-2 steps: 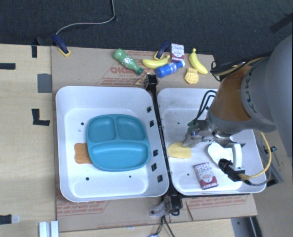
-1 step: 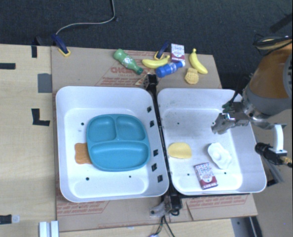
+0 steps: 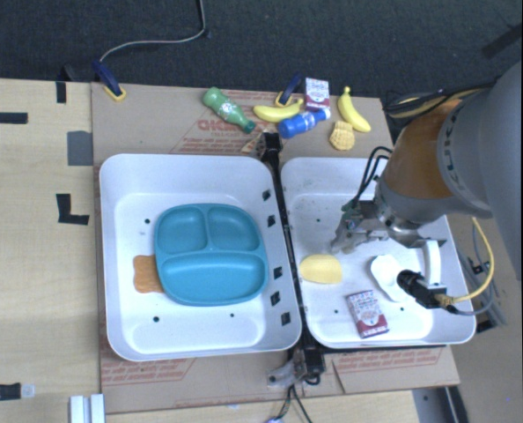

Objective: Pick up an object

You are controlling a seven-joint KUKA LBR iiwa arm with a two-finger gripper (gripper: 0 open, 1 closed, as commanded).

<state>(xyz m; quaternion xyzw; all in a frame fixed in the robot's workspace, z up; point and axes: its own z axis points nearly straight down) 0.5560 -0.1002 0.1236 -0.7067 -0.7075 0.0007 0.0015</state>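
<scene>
the arm comes in from the right and its gripper (image 3: pixel 348 236) hangs low in the right bin (image 3: pixel 319 320), w/ the tips just up and to the right of a yellow lemon-like toy (image 3: pixel 321 269). the jaws look a bit apart and there is nothing between them, so nothing is picked up yet. i think this is the reach step, the part right before a grab. the closest thing to pick is the yellow toy, lying near the left wall of the right bin, just beside the tips but not touching them as far as i can see. also in this bin: a small red and white packet (image 3: pixel 366 313) near the front, and a white rounded thing (image 3: pixel 386 273) to the right, partly under the arm. the left bin (image 3: pixel 121 236) has a blue divided plate (image 3: pixel 211 254) w/ an orange bit (image 3: pixel 144 274) poking out from its left side. behind the bins on the tabletop are a green bottle (image 3: pixel 226 109), two bananas, e.g. one (image 3: pixel 276 111), a blue thing (image 3: pixel 298 124) and a small box (image 3: pixel 317 92). next move, i guess: slide a little down and left so the jaws sit on both sides of the yellow toy, go lower, then squeeze. it looks round and smooth, so it could roll or pop out if the squeeze is off to one side.
</scene>
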